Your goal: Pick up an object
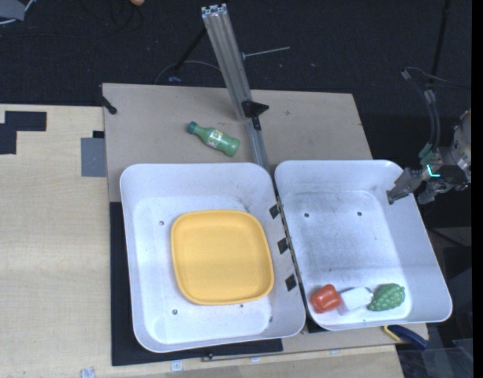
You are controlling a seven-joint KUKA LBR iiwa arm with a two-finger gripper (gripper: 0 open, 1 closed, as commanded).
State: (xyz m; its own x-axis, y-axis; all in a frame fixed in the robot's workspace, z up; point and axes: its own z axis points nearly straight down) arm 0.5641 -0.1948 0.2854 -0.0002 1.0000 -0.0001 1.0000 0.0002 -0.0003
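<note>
**At the right bin's far corner, arm waits well short of its pick**

Over the far right rim of the right bin (336, 166), the gripper (406, 186) of the grey arm hangs at the edge of the tray, dark against the white wall. At this size it is too small and too dim to tell whether it is spread or pressed together, and nothing can be seen held in it.

The likeliest targets lie at the opposite end of the same bin: a red piece (325, 298), a white piece (355, 298) and a knobbly green piece (385, 296) sit in a tight row against the near wall, the white one touching or almost touching its neighbours. Bunched along the near wall as they are, they leave little room to close around any one alone, and the wall crowds them from the front. All three lie well apart from the gripper, towards the near side of the tray, with bare floor between.

In the left bin (143, 195) a yellow plate (222, 256) lies flat in the middle, broad and low and probably hard to pinch. A small green bottle (213, 138) rests on its side on the bench (320, 124) beyond both bins, near the foot of a slanted metal post (229, 46), outside either tray.

By these signs the pick is not yet begun; the arm would have to travel toward the near wall and descend
</note>
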